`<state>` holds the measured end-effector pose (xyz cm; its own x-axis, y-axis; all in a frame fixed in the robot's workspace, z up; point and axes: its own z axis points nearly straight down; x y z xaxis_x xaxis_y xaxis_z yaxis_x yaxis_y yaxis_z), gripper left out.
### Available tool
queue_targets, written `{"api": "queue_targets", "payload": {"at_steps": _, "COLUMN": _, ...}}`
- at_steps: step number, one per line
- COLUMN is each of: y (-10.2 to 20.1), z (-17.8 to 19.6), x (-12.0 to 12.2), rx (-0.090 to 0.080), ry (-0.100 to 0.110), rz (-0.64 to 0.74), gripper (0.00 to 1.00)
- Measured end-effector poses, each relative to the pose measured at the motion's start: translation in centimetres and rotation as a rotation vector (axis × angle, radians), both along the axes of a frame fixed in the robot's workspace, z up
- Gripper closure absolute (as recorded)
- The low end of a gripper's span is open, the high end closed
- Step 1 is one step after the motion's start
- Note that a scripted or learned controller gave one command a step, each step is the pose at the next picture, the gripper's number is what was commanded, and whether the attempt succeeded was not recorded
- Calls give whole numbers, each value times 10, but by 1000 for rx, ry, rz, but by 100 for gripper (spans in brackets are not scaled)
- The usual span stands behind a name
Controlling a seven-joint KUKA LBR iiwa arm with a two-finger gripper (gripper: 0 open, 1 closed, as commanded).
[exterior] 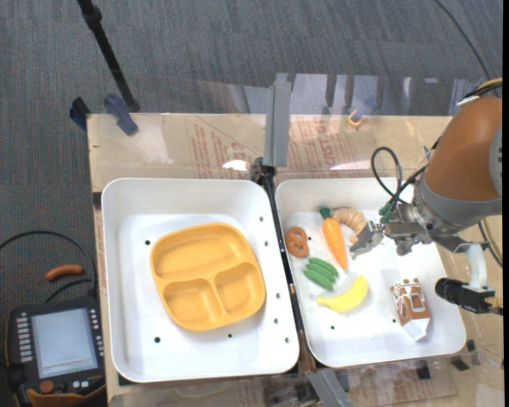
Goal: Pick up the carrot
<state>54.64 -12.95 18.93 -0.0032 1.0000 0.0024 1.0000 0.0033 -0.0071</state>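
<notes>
The pincer [362, 242] is too small and blurred to read beside the carrot [334, 241], its arm cut off rightward

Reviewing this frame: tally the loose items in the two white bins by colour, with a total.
Orange: 1, the carrot
Orange-yellow: 1, the divided plate in the left bin
Yellow: 1, the banana
Green: 1, the pea pods
Brown or tan: 2, the pretzel and the croissant
Brown and white: 1, the carton
Total: 7

Orange tray [207, 275] in left bin [119, 227]; banana [344, 297] in right.
</notes>
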Motion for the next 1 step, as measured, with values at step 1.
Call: {"api": "queue_targets", "payload": {"at_steps": 1, "y": 10, "z": -104, "x": 54, "rx": -1, "ry": -4, "rz": 40, "gripper": 0}}
